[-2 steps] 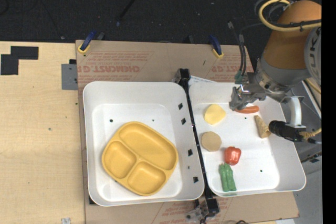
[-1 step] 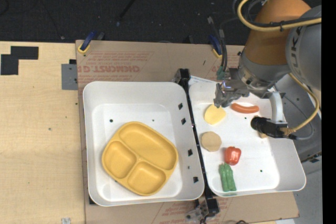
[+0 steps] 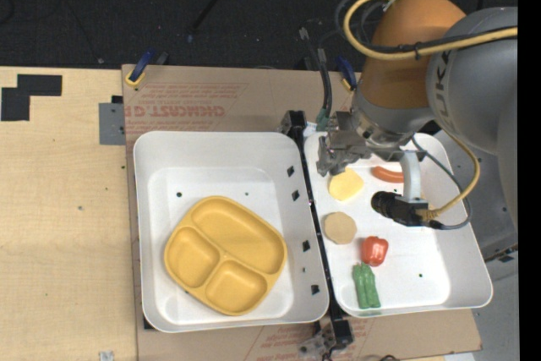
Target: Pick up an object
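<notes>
Worktop carries two shallow white bins, side by side. Left bin (image 3: 145, 182): one yellow divided tray (image 3: 224, 254), nothing else in it. Right bin (image 3: 448, 266): the loose pieces, namely a pale yellow piece (image 3: 346, 185), a tan round disc (image 3: 340, 227), a red piece (image 3: 374, 249), a green piece (image 3: 366, 286) and an orange-red sausage shape (image 3: 389, 173)

Tool (image 3: 336, 158) sits low over the far left corner of the right bin, just beside the pale yellow piece on its far side. We cannot tell whether the tool is released or clenched; its tip reads as a dark mass against the white. We see nothing carried in it

Our reading: approach step, grasp not yet made. The pale yellow piece is the likely target, being nearest. The next move calls for centring over that piece, then a short descent, a closing and a straight lift. We note the bin wall close on one side and the sausage shape near on the other
</notes>
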`<state>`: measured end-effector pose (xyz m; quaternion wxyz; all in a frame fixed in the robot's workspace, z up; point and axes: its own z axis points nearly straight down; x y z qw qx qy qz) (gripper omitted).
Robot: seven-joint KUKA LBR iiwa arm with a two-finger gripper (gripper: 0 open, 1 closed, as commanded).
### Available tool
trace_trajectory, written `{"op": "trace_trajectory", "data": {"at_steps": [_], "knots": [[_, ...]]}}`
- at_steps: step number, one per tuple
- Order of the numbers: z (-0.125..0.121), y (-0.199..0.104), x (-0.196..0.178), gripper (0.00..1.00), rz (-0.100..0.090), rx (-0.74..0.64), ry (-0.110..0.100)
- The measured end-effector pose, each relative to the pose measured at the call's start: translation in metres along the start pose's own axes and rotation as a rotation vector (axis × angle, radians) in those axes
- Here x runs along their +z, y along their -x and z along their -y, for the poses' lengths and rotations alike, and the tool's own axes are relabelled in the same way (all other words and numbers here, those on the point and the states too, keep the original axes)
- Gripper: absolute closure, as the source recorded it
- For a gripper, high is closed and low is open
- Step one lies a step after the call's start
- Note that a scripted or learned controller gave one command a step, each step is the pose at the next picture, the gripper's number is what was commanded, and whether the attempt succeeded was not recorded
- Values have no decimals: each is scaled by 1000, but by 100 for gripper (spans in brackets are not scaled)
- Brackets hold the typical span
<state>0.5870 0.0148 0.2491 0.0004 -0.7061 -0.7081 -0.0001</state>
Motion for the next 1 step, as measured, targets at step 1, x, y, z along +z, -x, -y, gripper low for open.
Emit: {"op": "trace_trajectory", "data": {"at_steps": [1], "knots": [[-8,-44,14,100,0,0,-2]]}}
